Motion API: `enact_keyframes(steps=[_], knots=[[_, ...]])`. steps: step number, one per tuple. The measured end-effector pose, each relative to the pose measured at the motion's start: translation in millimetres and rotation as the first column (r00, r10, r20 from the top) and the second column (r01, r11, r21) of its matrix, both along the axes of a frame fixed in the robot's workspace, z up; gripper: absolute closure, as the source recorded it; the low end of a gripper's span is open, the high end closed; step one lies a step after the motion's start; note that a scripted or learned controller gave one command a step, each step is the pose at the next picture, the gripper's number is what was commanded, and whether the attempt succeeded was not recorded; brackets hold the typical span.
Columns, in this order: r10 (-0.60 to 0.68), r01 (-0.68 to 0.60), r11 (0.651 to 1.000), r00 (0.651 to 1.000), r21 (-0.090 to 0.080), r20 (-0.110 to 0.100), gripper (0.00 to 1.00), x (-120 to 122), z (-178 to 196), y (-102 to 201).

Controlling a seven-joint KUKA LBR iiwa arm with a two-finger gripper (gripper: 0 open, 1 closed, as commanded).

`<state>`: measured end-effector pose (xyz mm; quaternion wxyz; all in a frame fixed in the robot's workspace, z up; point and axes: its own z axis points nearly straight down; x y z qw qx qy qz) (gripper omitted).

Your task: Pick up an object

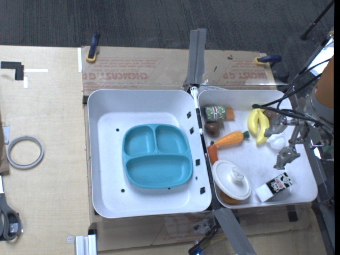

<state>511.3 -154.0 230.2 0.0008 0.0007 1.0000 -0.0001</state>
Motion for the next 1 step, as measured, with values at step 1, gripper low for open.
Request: enact_keyframes(steps=[1], knots=[[0.035, -0.035, 0.999, 0.999, 0.000, 0.001, 0.00, 7.8, -134.3, 25.8]])
